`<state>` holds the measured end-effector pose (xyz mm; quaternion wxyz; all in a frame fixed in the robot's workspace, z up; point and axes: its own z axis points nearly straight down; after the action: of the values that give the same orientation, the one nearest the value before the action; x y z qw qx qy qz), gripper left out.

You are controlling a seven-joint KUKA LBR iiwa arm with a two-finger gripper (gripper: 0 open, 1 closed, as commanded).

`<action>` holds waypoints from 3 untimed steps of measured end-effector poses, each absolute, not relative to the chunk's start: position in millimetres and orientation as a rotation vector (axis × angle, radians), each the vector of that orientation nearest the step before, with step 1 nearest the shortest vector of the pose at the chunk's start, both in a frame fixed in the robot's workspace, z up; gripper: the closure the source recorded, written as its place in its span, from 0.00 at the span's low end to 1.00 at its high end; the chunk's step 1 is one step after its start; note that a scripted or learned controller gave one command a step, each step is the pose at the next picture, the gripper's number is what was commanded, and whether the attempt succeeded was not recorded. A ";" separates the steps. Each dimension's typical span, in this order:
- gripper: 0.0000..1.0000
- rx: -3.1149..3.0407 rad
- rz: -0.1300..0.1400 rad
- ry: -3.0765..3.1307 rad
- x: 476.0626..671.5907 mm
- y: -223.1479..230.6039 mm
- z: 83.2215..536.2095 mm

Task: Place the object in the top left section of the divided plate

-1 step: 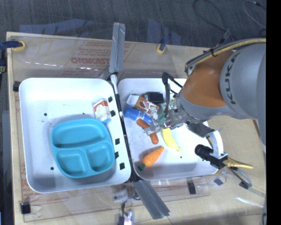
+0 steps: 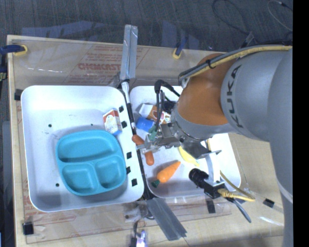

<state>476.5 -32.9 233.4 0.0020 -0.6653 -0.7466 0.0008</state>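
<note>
A light blue divided plate [image 2: 89,161] lies in the left bin [image 2: 41,112], with one long section on top and two smaller ones below. My gripper [image 2: 153,140] reaches down into the right bin [image 2: 232,181] near its left wall, among small items. Just below it are a small orange-red piece [image 2: 150,158] and an orange carrot [image 2: 167,172]. A blue object [image 2: 143,124] and a red piece [image 2: 138,139] sit just to its upper left. The arm's grey and orange body hides much of the right bin.
A small white and red carton [image 2: 112,121] lies in the left bin at the plate's upper right corner. A yellow piece [image 2: 188,156] shows under the wrist. A black fitting with cables [image 2: 206,183] sits at the right bin's lower edge. A metal bar [image 2: 127,55] runs along the divide.
</note>
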 end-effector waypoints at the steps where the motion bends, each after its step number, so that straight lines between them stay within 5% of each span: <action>1: 1.00 -2.196 0.007 -2.240 475.4 29.0 190.0; 2: 1.00 -2.064 0.007 -2.360 475.7 11.0 190.1; 3: 1.00 -1.101 0.003 -2.937 476.1 -19.7 190.6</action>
<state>476.1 -19.7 190.6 0.0027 -0.3510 -0.9364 0.0010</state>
